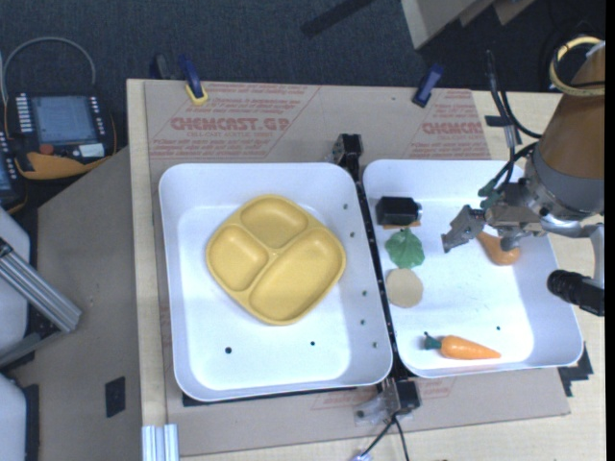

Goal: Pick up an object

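My gripper [483,236] hangs over the upper right part of the right bin [538,353], fingers spread open. One finger [459,231] points left. The other sits over a small orange object [500,251], which lies on the bin floor partly hidden under it. I cannot see that object clamped between the fingers. Left of the gripper, near the bin's left wall, lie a black block [396,210], a green leafy piece [405,249] and a beige round piece [405,288]. An orange carrot [466,348] lies near the front wall.
The left bin [192,353] holds a yellow divided plate [276,257]. A black divider bar [370,257] runs between the bins. The arm's orange band [577,133] and cables stand over the right bin's far right corner.
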Available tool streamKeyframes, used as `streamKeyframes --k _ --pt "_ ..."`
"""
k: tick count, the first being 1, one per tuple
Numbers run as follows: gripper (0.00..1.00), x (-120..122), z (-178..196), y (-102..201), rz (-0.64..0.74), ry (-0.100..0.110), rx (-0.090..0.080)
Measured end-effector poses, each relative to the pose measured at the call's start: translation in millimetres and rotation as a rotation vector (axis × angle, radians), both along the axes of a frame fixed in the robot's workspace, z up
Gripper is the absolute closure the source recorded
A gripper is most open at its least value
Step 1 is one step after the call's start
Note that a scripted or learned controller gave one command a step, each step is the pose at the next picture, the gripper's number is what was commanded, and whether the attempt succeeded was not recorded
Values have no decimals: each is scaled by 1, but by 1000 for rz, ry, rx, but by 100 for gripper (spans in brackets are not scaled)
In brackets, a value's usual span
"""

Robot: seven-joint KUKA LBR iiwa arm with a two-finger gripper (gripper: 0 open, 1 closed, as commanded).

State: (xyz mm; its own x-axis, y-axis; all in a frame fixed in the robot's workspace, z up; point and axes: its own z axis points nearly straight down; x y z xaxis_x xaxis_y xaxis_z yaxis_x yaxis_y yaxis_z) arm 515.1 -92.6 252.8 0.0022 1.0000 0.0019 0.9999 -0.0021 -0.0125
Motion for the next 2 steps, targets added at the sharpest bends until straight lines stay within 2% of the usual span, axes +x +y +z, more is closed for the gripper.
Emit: streamKeyframes --k 1,2 --pt "0 2 6 0 3 -12 -1" --pt "0 8 -54 5 2 -5 0"
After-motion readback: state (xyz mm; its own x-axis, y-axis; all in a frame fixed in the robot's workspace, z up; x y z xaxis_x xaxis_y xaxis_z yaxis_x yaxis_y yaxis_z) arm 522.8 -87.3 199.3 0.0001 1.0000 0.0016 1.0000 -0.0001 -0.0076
